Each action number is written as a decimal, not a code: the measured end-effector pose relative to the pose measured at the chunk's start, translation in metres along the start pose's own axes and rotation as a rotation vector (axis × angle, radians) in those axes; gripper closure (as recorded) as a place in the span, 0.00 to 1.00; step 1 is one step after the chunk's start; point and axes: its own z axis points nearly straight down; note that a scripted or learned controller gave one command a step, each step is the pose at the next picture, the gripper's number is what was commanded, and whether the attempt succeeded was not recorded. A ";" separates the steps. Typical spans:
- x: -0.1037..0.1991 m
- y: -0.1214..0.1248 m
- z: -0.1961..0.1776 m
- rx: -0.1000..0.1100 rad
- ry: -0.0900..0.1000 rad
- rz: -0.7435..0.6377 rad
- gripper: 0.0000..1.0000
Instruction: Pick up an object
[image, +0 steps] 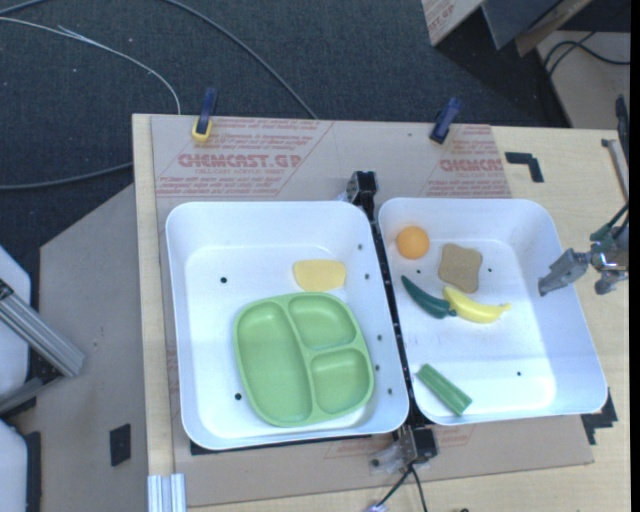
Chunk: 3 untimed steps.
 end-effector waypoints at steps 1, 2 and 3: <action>0.000 0.000 0.000 -0.001 0.000 0.000 0.00; 0.008 -0.001 0.055 -0.001 0.000 0.000 0.00; 0.011 -0.003 0.119 0.005 0.003 0.000 0.00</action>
